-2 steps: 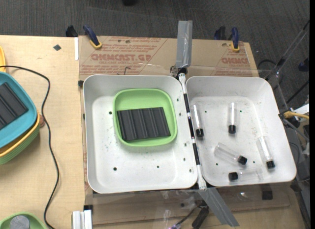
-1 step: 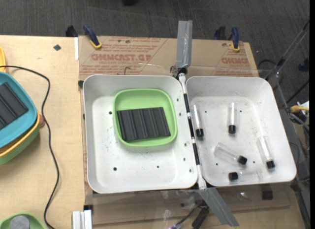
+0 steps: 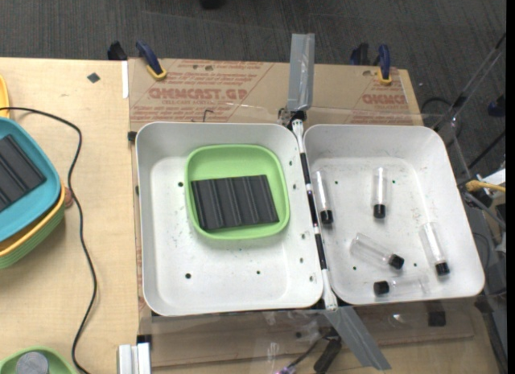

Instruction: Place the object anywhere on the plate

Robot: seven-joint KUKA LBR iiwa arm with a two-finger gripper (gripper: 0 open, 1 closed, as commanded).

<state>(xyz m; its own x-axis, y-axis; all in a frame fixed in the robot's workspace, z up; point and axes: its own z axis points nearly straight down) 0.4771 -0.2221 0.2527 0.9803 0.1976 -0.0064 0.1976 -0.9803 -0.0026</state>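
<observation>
Since the job is to put a thing on the plate (image 3: 194, 173), the first step is to pick one thing up. The green plate sits in the left bin (image 3: 165, 260), and a dark pad with ridges (image 3: 233, 202) lies on top of it. The things to pick from are little clear tubes with black caps, and all of them are in the right bin (image 3: 354, 151).

One tube (image 3: 322, 195) lies right by the wall between the two bins. One (image 3: 378, 194) lies near the middle. One (image 3: 433, 245) lies out to the right. One (image 3: 373, 249) lies slanted lower down. There may be one more (image 3: 396, 286) by the front wall, but it is faint and hard to make out.

I cannot tell if the pincer is released or clenched.

I think the middle tube is the best pick. It has room on both sides, so the pincer can come straight down across it. The tube by the wall looks harder, as the wall is in the way. Clear, round tubes may roll or slip, so squeeze in the middle of the tube. Then lift it high over the wall and let go low over the dark pad.
</observation>
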